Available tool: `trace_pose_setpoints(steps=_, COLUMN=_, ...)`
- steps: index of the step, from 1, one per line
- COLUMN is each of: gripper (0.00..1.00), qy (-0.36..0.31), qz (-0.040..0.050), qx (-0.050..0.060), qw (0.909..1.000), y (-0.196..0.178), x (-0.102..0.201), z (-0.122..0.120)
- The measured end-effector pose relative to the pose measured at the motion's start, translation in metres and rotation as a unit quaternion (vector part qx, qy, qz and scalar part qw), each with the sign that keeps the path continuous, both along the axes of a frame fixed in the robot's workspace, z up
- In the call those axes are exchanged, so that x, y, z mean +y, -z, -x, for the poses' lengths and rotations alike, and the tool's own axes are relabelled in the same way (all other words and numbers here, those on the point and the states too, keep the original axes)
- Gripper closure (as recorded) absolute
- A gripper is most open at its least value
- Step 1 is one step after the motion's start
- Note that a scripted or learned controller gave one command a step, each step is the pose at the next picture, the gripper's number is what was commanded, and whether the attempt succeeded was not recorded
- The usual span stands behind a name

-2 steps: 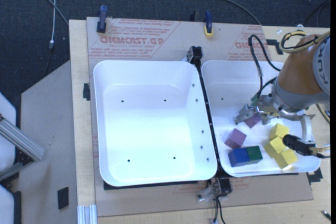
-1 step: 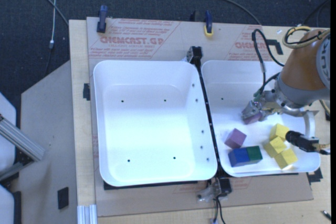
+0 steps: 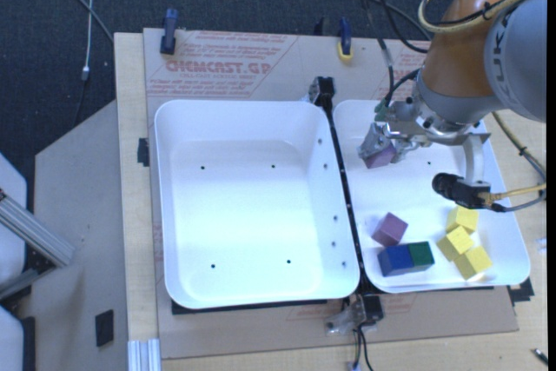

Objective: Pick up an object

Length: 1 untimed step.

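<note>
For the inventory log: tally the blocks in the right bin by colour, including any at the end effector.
Purple: 2, one loose block and one between the end effector fingers
Yellow: 2
Blue: 1
Green: 1
Total: 6

Two shallow white plastic bins (image 3: pixel 252 122) side by side. My pincer (image 3: pixel 380 148) over right bin (image 3: pixel 512 261), small purple block (image 3: pixel 378 155) between fingers. More small blocks (image 3: pixel 427 249) near front.
</note>
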<state>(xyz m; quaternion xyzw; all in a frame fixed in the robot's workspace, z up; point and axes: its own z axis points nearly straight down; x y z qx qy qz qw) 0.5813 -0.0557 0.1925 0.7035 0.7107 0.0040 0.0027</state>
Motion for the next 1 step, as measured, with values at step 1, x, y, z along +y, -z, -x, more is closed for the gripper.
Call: trace_pose_setpoints(steps=1, gripper=1.00, qy=0.002, qz=0.0002, qx=0.005, qw=1.0000, y=0.0048, x=0.0643, z=0.0363)
